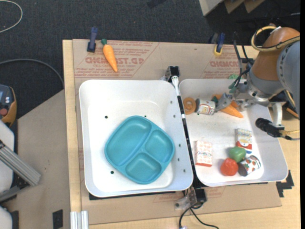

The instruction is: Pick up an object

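Reaching low into the right bin (267,175), gripper (223,102) beside a small can (206,109) and carrot piece (232,110); finger state untellable; closing on one next.

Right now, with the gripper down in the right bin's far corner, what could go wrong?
1. The gripper sits among a can, a carrot and a donut packed close; it may push them instead of picking one.
2. It works near the right bin's far wall, so a shoved item could jam against the rim.
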You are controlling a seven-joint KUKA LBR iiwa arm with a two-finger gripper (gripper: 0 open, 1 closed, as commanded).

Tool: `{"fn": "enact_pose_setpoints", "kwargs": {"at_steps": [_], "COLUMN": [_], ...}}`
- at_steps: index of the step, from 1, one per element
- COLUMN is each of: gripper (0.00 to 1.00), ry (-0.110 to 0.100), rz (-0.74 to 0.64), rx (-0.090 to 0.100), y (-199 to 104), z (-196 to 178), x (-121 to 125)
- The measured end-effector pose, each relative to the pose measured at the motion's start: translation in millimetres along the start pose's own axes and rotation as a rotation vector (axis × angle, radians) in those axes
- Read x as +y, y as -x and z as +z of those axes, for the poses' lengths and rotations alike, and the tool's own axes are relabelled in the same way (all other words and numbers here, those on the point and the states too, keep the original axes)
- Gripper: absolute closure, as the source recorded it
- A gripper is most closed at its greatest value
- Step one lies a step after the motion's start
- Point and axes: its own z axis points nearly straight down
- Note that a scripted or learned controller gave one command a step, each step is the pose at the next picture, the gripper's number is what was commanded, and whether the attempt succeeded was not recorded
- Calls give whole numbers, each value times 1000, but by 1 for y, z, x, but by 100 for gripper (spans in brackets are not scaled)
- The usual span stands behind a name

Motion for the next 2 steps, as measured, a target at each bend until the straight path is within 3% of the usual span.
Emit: {"fn": "enact_pose_setpoints", "kwargs": {"at_steps": [1, 2], "gripper": [0, 0], "ry": [-35, -47], "rz": [2, 0], "rx": [30, 39], "y": [23, 27], "z": [-1, -1], "x": [20, 25]}}
